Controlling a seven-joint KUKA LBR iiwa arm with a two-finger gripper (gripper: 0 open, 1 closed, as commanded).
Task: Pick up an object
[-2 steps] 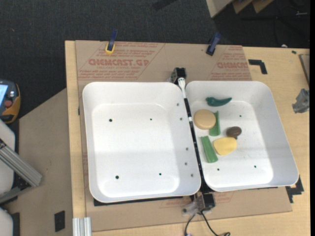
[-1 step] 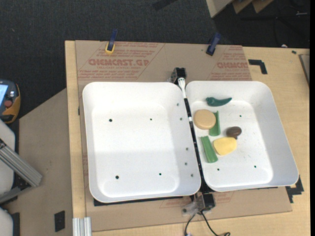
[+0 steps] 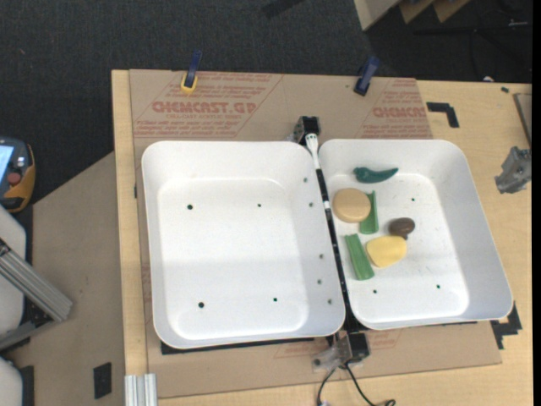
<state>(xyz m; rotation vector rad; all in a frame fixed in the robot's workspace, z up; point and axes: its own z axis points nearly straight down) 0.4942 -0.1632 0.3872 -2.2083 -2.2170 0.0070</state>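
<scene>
The right bin (image 3: 456, 303) holds several small objects in its left half. A teal curved piece (image 3: 374, 174) lies near the far wall. Below it a tan round disc (image 3: 352, 205) rests against a green strip (image 3: 369, 214). A small brown lump (image 3: 401, 226) sits just above a yellow rounded piece (image 3: 386, 250), and a second green strip (image 3: 358, 256) lies to the left of the yellow piece. My gripper (image 3: 513, 169) appears as a grey metal part at the right edge, outside the right bin's rim and apart from all the objects.
The left bin (image 3: 169, 311) stands beside the right one, joined along a black hinge line (image 3: 325, 218). Both rest on a cardboard sheet (image 3: 254, 100) held by blue clamps (image 3: 366, 74) at the back. Dark floor surrounds the bench.
</scene>
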